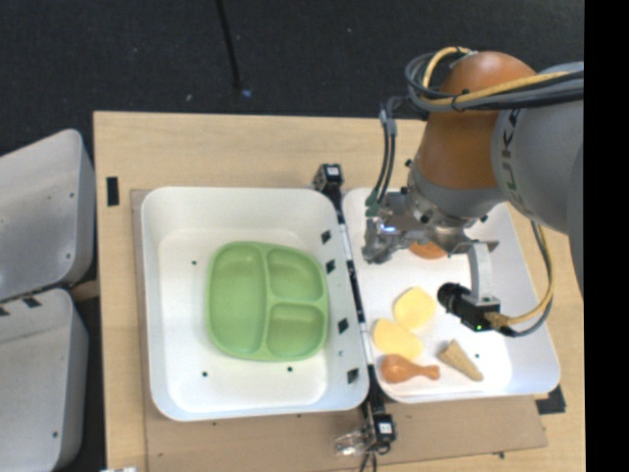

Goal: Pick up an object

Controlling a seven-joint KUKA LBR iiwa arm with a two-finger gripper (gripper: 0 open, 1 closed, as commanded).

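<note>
The end effector point(425, 242) is lowered into the right bin point(526, 357), and the wrist above covers it, so whether it is released or clenched cannot be told. An orange piece point(428, 252) directly beneath it is mostly hidden. Below the end effector lie two yellow pieces point(414, 306), touching. Farther below lies an orange drumstick point(408, 369), long axis left-right, thin end pointing right, beside a tan wedge point(461, 359). To its left, the left bin point(177, 382) holds a green divided plate point(266, 300). Both bins sit on the worktop point(118, 136).
</note>
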